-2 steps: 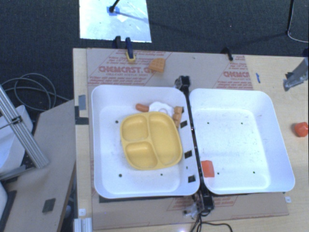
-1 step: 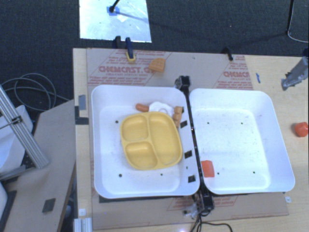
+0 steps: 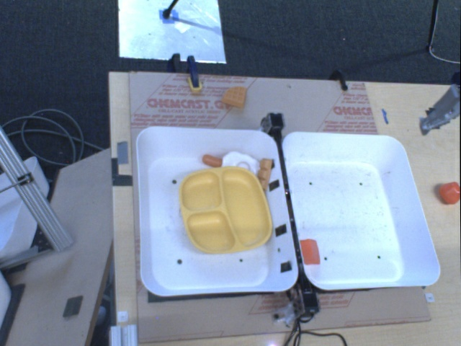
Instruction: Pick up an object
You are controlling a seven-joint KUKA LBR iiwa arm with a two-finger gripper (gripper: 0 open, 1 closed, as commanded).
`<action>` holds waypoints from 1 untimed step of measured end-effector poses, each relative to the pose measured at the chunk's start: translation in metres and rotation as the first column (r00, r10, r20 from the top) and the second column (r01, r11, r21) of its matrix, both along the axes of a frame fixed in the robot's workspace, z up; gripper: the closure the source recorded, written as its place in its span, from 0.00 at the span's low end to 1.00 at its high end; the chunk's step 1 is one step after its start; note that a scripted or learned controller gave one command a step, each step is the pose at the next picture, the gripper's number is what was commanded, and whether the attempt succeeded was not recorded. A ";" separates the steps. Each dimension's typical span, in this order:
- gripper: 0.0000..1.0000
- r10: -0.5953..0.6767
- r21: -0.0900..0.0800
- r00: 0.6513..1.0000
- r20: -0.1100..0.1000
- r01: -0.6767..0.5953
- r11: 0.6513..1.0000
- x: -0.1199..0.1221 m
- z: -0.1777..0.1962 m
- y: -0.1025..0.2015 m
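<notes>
The left bin (image 3: 155, 193) holds a yellow divided plate (image 3: 225, 210), lying flat near its middle. Behind the plate lie a small orange sausage-shaped piece (image 3: 212, 161) and a white object (image 3: 240, 161), partly hidden by the plate's rim. A small tan piece (image 3: 265, 170) stands by the bin's right wall. In the right bin (image 3: 360, 215), an orange-red block (image 3: 310, 251) sits at the front left corner. Part of my grey gripper (image 3: 441, 112) shows at the far right edge, above the bench and beyond the right bin's back right corner, far from every object.
A tan waffle-like piece (image 3: 234, 96) lies on the board behind the left bin. A blue and yellow clamp (image 3: 193, 74) grips the board's back edge. A small orange-red thing (image 3: 449, 192) sits at the right edge, outside the bins. Cables lie at the left.
</notes>
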State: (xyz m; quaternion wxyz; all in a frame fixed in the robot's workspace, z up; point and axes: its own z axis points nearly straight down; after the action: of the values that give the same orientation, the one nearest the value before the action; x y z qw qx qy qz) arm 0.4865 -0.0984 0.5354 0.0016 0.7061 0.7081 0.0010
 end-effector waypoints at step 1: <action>0.00 0.000 0.000 1.000 0.000 0.000 1.000 0.000 0.000 0.000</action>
State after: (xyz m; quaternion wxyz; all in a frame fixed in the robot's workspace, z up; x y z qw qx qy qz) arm 0.4865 -0.0984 0.5354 0.0016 0.7061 0.7081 0.0010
